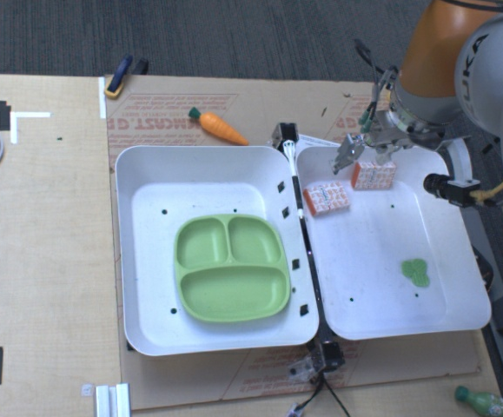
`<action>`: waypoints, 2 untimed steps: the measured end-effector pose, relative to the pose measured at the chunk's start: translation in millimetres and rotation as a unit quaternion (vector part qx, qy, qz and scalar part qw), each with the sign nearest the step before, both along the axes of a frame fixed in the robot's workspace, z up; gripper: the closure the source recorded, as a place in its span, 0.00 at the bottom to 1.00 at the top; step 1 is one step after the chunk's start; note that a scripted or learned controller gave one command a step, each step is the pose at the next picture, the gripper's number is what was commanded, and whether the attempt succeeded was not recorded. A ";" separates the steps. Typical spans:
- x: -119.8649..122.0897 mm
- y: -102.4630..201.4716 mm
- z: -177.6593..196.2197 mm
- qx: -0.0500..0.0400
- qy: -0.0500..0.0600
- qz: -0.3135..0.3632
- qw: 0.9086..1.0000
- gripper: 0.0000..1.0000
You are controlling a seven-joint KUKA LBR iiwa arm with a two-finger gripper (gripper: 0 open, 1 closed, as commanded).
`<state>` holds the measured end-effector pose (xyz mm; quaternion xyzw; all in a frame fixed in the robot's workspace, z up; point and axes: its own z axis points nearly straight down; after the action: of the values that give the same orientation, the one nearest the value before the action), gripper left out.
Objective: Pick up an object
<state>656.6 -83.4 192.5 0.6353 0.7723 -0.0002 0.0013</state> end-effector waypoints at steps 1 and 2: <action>1.8 -43.2 -90.3 0.000 0.002 0.039 0.999 0.00; -2.5 -29.6 -97.9 -0.001 0.015 0.206 0.978 0.00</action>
<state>654.1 -113.0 94.6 0.4621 0.8867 -0.0097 -0.0096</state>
